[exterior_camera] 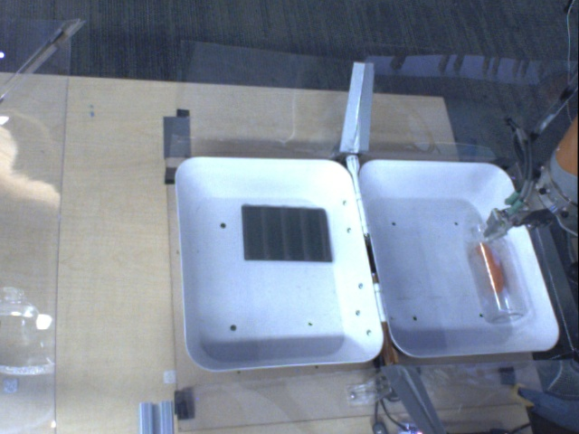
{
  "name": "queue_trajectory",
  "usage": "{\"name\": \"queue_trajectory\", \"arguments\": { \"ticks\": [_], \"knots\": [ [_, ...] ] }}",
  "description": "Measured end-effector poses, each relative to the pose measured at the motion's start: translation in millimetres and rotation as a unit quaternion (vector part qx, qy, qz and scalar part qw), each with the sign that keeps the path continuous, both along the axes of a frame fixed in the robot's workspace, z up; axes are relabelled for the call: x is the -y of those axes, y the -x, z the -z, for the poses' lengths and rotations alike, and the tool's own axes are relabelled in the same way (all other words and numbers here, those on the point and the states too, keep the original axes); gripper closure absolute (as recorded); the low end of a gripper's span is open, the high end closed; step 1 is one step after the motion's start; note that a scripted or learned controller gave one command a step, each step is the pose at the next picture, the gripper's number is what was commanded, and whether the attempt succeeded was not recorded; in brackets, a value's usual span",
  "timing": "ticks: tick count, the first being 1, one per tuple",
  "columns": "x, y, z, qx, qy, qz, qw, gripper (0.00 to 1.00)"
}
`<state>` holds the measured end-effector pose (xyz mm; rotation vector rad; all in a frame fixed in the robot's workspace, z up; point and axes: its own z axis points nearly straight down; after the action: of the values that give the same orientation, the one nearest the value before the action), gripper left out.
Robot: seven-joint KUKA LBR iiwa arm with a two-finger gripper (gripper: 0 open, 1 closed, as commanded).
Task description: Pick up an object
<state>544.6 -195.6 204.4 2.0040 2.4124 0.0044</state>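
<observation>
- Nearest the camera, the pale wooden table (99,242) runs along the bottom edge, where a small black clamp (184,404) and a tangle of cables (398,405) sit just below the bins.
- Two shallow white bins rest side by side on the table, touching along their inner rims.
- The left bin (271,342) carries a dark ribbed rectangular pad (286,233) at its middle.
- In the right bin (434,333), a clear plastic tube with an orange core (496,280) lies flat near the right wall.
- The tube's long axis runs near to far, tilted slightly, with its far end leaning left toward the gripper and its rounded near end pointing at the bin's front right corner.
- The gripper (500,221) reaches in from the right and hangs at the tube's far end; whether its fingers are spread or pressed together cannot be told.
- Above it, the arm's orange band (567,155) shows at the right edge.
- A grey metal bar (356,107) rises from the seam between the bins at their far side.
- Beyond the table lies dark grey carpet (226,7).
</observation>
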Motion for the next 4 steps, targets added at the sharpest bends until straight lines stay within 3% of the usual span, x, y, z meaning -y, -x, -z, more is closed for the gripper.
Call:
{"name": "queue_trajectory", "arguments": {
  "ticks": [1,2,3,4],
  "knots": [
    [5,11,113,0.005,-0.0010,-0.071,0.9975,0.00],
    [10,31,23,0.001,0.0013,-0.092,0.9957,0.00],
    [5,37,113,0.007,0.0002,-0.094,0.9955,0.00],
    [10,45,26,0.001,0.0014,-0.082,0.9966,0.00]
  ]
}}
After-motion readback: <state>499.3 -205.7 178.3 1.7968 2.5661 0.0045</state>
